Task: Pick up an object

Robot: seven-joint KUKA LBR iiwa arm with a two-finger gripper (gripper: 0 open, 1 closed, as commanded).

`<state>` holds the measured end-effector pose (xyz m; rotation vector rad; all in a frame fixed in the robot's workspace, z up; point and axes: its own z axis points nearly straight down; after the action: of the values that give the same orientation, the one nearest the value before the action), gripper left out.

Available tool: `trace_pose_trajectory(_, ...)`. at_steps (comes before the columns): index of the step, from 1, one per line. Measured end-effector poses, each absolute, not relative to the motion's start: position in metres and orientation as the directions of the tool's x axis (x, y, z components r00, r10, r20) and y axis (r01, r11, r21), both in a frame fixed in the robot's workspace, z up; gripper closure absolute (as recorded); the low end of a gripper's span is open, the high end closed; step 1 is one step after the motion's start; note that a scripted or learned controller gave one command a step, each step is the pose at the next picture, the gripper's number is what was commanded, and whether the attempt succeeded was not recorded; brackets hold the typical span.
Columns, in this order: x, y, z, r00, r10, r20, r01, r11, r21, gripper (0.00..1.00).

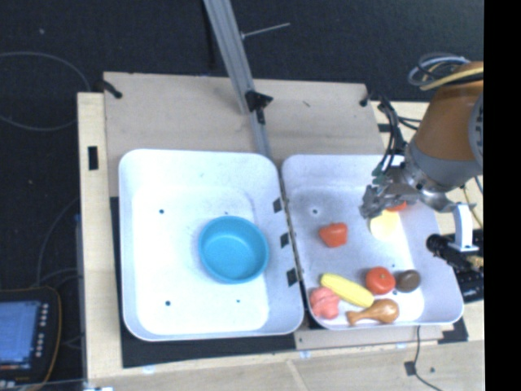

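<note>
My gripper (377, 203) hangs over the upper right part of the right bin (326, 177). Just below and to its right lies a pale yellow object (386, 224), with a small orange piece (396, 207) beside it, partly covered by the gripper. A red toy (333, 235) lies left of them in mid-bin. Along the bin's front lie a yellow banana (346, 290), a red tomato (378, 279), a brown item (407, 280), a pink toy (325, 301) and a brown drumstick (374, 312).
The left bin (163, 186) holds a blue bowl (234, 248) near its middle. A grey metal bar (232, 47) slants down from the top to the gap between the bins. A screen device (24, 332) sits off the bench at lower left.
</note>
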<state>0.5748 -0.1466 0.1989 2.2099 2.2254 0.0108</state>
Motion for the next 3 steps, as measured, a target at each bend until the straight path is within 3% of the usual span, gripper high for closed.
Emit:
trace_pose_trajectory(1, 0.576, -0.147, 0.211, -0.005, 1.000, 0.001, 1.000, 0.005, 0.004, 1.00)
trace_pose_trajectory(3, 0.559, -0.037, 0.207, -0.009, 1.000, 0.004, 1.000, 0.009, -0.003, 1.00)
